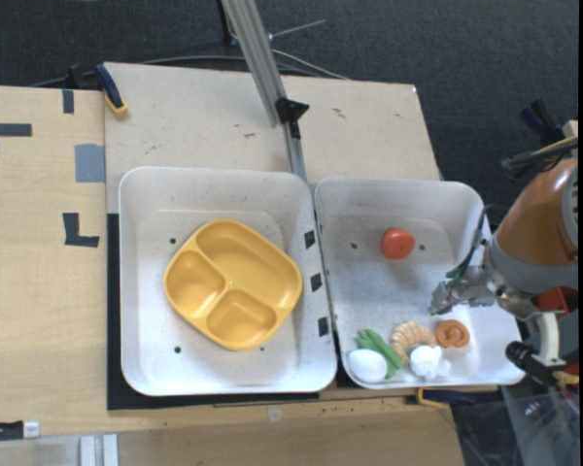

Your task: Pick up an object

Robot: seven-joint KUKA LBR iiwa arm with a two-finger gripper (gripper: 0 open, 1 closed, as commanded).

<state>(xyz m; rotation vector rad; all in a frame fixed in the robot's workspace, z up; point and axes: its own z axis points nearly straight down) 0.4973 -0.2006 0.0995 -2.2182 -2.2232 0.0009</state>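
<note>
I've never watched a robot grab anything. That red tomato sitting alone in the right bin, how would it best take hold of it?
Probably straight down from above, closing across the tomato's middle. It is round, so any side works, and it sits apart from the other things with bare bin floor around it.

A yellow divided tray [233,282] lies in the left bin [136,260]. A grey metal pole [257,61] slants across the desk [39,192], over dark carpet [447,27].
</note>
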